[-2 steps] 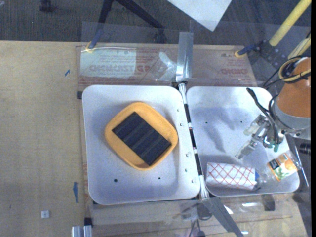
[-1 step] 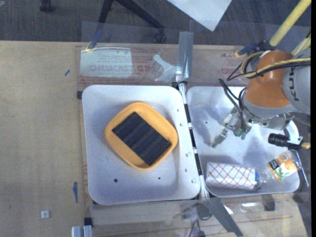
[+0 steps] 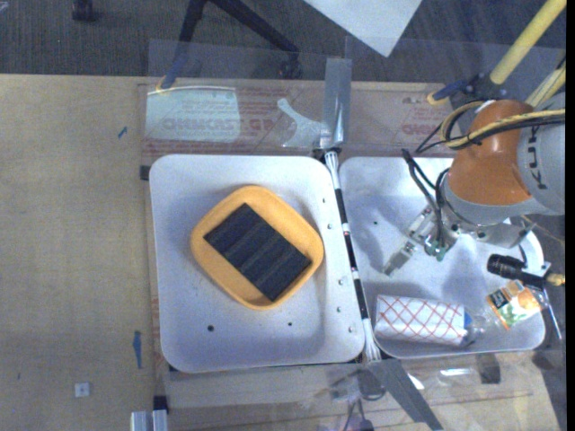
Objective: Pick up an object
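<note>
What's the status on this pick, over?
Gripper low in right bin, nothing visibly held. Red-checked packet and small bottle lie nearby, untouched. Yellow dish sits in left bin.

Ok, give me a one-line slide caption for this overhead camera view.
The gripper hangs in the right bin above a red-checked packet; a yellow dish sits in the left bin.

Wooden bench [image 3: 63, 241], office chair base [image 3: 193, 12] on dark carpet, white sheet [image 3: 364, 3]
</note>
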Robot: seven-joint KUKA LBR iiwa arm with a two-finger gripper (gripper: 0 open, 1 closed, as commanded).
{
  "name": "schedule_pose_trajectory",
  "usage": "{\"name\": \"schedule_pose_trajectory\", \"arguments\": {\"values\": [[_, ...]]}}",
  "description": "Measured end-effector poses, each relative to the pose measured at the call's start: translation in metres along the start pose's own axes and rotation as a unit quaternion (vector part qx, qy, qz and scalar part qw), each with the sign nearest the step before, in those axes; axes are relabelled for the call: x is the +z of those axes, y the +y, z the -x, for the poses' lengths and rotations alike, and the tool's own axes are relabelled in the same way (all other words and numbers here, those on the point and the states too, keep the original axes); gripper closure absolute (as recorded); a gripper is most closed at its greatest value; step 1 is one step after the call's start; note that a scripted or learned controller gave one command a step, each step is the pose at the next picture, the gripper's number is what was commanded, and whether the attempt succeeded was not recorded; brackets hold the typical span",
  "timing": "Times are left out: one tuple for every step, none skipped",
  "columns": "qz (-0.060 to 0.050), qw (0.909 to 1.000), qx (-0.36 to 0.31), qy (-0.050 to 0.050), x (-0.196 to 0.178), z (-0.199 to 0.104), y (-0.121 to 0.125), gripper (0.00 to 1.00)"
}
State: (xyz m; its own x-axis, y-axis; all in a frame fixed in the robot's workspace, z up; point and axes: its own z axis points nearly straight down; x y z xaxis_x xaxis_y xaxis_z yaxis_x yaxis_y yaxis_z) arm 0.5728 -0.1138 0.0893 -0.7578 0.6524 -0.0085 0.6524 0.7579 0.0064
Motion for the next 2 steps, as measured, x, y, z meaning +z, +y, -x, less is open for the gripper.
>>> {"name": "schedule_pose_trajectory", "arguments": {"values": [[-0.004,0.9936,0.113,0.004,-0.052,-0.044,-0.024,0.00],[-0.002,0.9770,0.213,0.000,-0.022,-0.066,-0.062,0.00]]}}
